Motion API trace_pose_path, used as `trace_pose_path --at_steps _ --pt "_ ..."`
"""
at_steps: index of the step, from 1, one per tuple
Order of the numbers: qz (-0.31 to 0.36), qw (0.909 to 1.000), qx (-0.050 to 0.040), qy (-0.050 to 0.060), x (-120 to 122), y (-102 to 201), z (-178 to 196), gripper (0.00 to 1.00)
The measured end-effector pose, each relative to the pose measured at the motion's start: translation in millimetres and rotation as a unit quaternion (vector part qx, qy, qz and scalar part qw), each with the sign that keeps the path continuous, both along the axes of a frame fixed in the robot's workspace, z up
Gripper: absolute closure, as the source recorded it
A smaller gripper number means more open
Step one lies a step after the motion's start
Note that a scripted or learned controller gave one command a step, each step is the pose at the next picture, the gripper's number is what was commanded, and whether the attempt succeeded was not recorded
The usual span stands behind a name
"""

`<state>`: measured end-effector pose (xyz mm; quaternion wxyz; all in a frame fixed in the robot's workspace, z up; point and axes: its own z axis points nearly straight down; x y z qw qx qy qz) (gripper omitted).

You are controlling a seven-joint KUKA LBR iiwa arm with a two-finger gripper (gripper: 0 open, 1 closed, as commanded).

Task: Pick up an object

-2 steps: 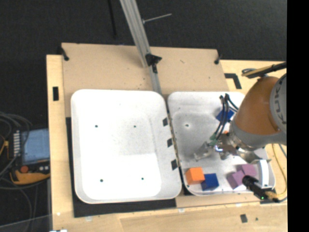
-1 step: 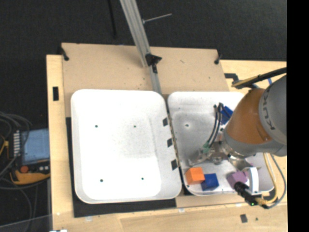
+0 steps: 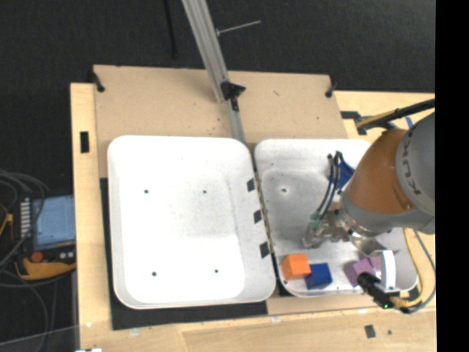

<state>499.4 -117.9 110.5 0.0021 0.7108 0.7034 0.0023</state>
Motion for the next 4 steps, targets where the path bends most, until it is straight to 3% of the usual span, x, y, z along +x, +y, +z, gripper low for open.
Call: trace_pose_path --at_steps 2,3,4 --pt "0.007 1.0 -0.0009 0.0 10.9 -4.7 116.7 1.0" --pt "0.008 1.0 -0.0004 0.001 12.4 -5.3 147.3 1.0" --pt "0.008 1.0 -0.0006 0.002 41.4 43.5 135.1 1.0"
